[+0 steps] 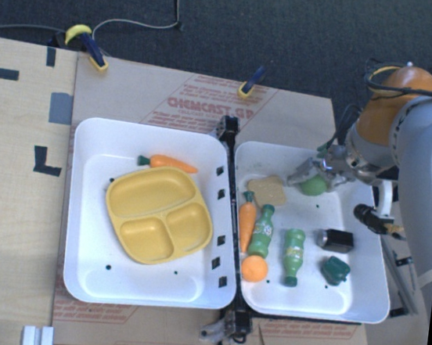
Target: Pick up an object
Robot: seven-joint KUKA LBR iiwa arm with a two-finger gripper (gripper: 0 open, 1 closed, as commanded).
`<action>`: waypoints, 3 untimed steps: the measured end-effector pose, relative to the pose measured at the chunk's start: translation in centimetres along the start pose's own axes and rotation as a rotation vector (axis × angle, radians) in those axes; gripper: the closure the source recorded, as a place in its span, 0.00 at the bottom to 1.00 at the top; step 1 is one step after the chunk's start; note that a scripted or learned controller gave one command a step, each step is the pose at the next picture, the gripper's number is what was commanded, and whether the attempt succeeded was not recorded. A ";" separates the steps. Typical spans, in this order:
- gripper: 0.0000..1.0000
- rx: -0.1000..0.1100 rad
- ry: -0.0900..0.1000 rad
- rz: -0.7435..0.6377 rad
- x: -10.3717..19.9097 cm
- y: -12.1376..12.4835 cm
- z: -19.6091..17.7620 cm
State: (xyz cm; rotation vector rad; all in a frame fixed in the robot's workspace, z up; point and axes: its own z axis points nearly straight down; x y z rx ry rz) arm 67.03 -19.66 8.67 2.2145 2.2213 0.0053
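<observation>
My gripper (315, 173) hangs low over the back of the right bin (356, 305), directly above a round light-green fruit (316, 186) that peeks out under its tip. Whether it touches the fruit is hidden. Beside it lies a tan flat piece (267, 189). Along the bin's left side are a carrot (247, 221), a green bottle (262, 231) and an orange ball (254, 269). A second green bottle (293, 255), a black block (337, 240) and a dark green piece (336, 270) lie further right.
The left bin (77, 268) holds a yellow divided plate (160, 213) and a second carrot (168, 163) behind it. Both bins rest on cardboard (201, 107) clamped at the back. The grey arm (408, 154) covers the right bin's far right corner.
</observation>
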 end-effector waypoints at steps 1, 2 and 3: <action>1.00 0.001 -0.003 -0.001 -0.1 0.0 -1.0; 1.00 0.003 0.001 0.000 6.2 -0.4 -8.8; 1.00 0.006 0.001 0.000 13.0 -2.8 -9.8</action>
